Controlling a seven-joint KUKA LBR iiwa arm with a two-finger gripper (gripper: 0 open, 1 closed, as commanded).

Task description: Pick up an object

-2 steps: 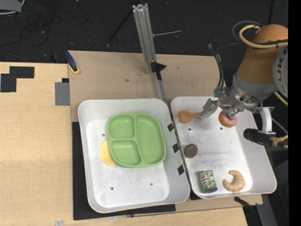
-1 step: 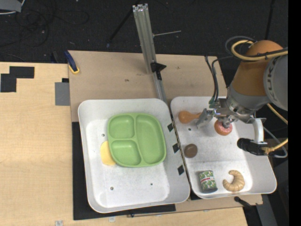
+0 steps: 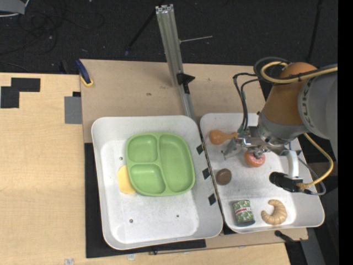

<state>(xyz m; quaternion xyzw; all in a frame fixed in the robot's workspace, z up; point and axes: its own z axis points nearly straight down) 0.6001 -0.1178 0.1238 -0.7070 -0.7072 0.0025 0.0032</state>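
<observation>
My right bin (image 3: 309, 217) is the landmark: the green divided plate (image 3: 160, 164) sits left of it. Inside, my gripper (image 3: 251, 146) hovers above the red-and-white object (image 3: 255, 159), croissant (image 3: 276, 212) in the near corner. My jaws' state: cannot tell.

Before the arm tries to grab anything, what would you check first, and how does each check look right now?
1. Things to grab in the right bin: ok. A croissant, a green can, a brown ball, an orange drumstick-shaped toy and a red piece lie there.
2. Pincer over the right bin: ok, it sits above the red piece.
3. Pincer open or shut: cannot tell.
4. Anything held already: cannot tell; nothing is seen between its tips.
5. Croissant and can apart from each other: ok.
6. Left bin: a green divided plate lies on a yellow thing, mostly hidden: not ok for an easy grab.
</observation>
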